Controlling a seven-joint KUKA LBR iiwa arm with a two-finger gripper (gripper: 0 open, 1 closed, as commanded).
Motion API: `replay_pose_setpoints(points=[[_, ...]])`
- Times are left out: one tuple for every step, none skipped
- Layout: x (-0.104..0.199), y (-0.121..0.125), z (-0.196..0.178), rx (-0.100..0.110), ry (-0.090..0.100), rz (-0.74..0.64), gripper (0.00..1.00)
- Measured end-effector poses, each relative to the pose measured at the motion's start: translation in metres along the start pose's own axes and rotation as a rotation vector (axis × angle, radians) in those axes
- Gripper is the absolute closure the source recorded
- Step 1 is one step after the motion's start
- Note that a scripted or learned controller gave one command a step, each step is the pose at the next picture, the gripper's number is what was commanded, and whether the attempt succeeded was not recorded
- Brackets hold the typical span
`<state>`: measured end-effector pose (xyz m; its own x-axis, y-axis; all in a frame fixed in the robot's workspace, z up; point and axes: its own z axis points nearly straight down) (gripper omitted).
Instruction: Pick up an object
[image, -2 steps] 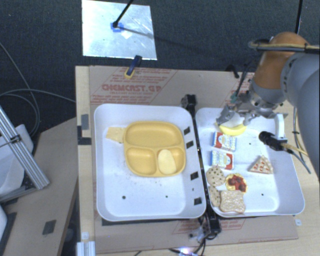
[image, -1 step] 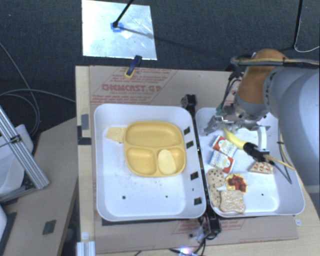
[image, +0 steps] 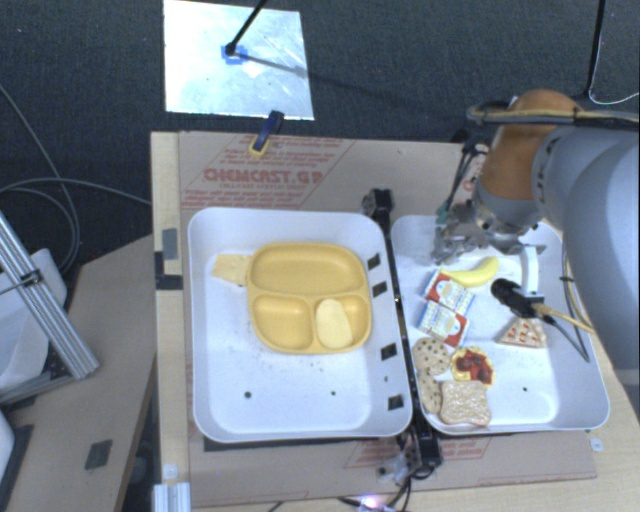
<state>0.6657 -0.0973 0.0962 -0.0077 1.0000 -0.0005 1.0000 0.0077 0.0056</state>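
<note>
To do this step well I should settle on one loose piece and come straight down over it, steering off the crowded near corner of the right bin (image: 575, 400), where the toast (image: 465, 402), cookie (image: 432, 356) and pizza slice (image: 524, 333) lie packed together. Farther back, the banana (image: 473, 271) lies just on the near side of my fingers (image: 458, 237), close but not between them. Whether they are parted or closed I cannot tell from here.

Dark grey carpet (image: 80, 90) covers the floor around the tabletop (image: 170, 400), which is pale wood with a brown cardboard sheet (image: 300, 175) laid on it. A shiny metal plate (image: 235, 60) lies on the carpet beyond, and black cables (image: 40, 185) trail at the left.
</note>
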Motion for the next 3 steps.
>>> replay_pose_setpoints(points=[[0.0, 0.0, 0.0, 0.001, 0.0, 0.0, 0.0], [0.009, -0.026, 0.012, 0.006, 0.0, 0.007, 0.0], [0.009, 0.005, 0.002, 0.0, 0.0, 0.002, 0.0]])
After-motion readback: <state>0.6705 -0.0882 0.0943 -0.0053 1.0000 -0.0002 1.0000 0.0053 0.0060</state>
